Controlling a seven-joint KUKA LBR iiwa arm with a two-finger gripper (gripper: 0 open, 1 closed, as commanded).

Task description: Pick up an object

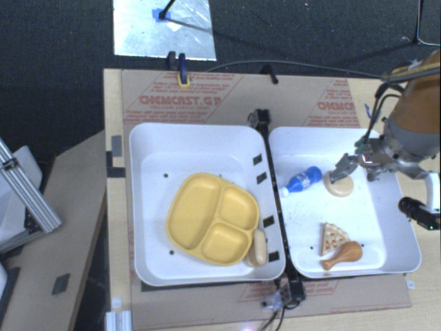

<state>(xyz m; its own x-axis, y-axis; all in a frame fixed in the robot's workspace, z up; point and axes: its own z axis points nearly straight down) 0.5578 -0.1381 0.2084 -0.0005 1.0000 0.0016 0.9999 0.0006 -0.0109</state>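
Tabletop: tan tabletop [83, 185] on dark carpet carries a printed cardboard sheet [207, 95], and the two white bins sit side by side on that sheet, likely so they stay level and square to the camera.
Landmark: the divider [272, 198] where the two bin walls meet; every place below is given from it.
Left bin [148, 185]: a yellow sectioned tray [210, 219] lies flat in the middle, left of the divider, with a pale bread roll [259, 247] wedged between the tray's rim and the divider-side wall.
Right bin [400, 254]: the loose, graspable things are here, right of the divider.
Blue bottle [302, 180]: on its side, just right of the divider, its cap end toward it.
Round biscuit [339, 185]: flat on the bin floor, further right than the bottle, touching or nearly touching one finger.
Pizza slice [333, 238]: flat, right of the divider, toward the near wall.
Drumstick [342, 254]: just beside the pizza slice, nearer the front wall.
Gripper [355, 165]: fingers look spread, one low at the biscuit and one further right; nothing sits between them.
Arm: enters from the right, wrist tilted down toward the biscuit.
Judgement: the biscuit seems the target; being thin and flat, it gives the fingers little edge to catch.
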